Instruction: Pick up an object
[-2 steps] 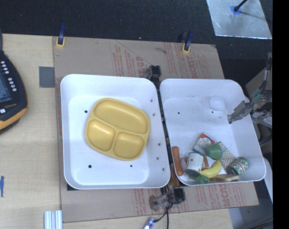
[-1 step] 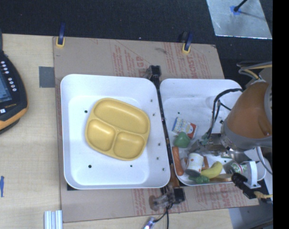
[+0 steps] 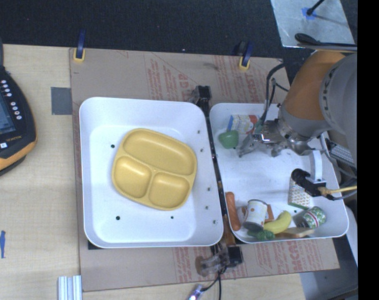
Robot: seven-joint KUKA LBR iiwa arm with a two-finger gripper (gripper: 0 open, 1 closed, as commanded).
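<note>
Reaching in from the right, gripper (image 3: 249, 144) low in the right bin (image 3: 274, 177) beside a green object (image 3: 227, 139), yellow tray (image 3: 154, 168) in the left bin (image 3: 96, 167), clutter along the near edge.

Two shallow white plastic bins (image 3: 92, 167) look smooth and faintly glossy. In the left one, the yellow three-compartment plastic tray (image 3: 154, 167) has a soft satin sheen. Under both bins lies matt brown cardboard sheeting (image 3: 146, 67) on a pale wood-look worktop (image 3: 33, 230).
</note>
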